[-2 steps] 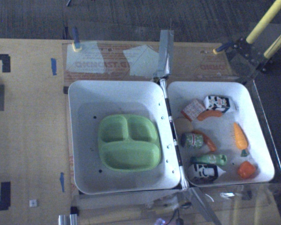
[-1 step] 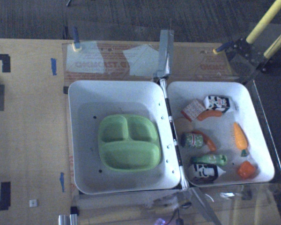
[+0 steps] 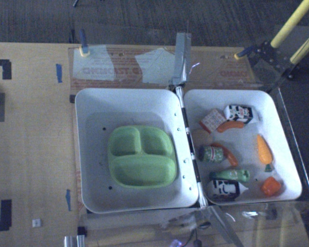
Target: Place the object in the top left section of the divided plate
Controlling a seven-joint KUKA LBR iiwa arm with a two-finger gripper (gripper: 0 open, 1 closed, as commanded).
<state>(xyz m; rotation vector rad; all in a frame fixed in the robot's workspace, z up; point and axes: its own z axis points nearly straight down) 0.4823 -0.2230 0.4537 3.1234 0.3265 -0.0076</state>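
A: Where does the divided plate sit?

B: The green divided plate (image 3: 142,175) lies flat in the left bin (image 3: 88,138), a little below the middle of the frame. It has two small sections along its upper edge and one wide section below them.

A: And the things to be moved?

B: They all lie in the right bin (image 3: 283,133), apart from the plate. In its upper part, a small red-and-white box (image 3: 212,120) rests beside a black-and-white carton (image 3: 239,112), with an orange-red piece (image 3: 230,126) touching the carton's lower side. At the right side lies a carrot (image 3: 264,151), with its tip toward the top of the frame. Near the middle sits a green can (image 3: 211,154), with a small orange item (image 3: 230,158) against its right side. Below that, a green bottle (image 3: 230,175) lies on its side, just above a second black-and-white carton (image 3: 225,189). An orange-red toy vegetable (image 3: 271,186) sits in the lower right corner.

A: Which one is the task's object?

B: That cannot be told; the task does not name it.

A: Is the gripper open or closed?

B: The frame does not settle it, so that cannot be told either.
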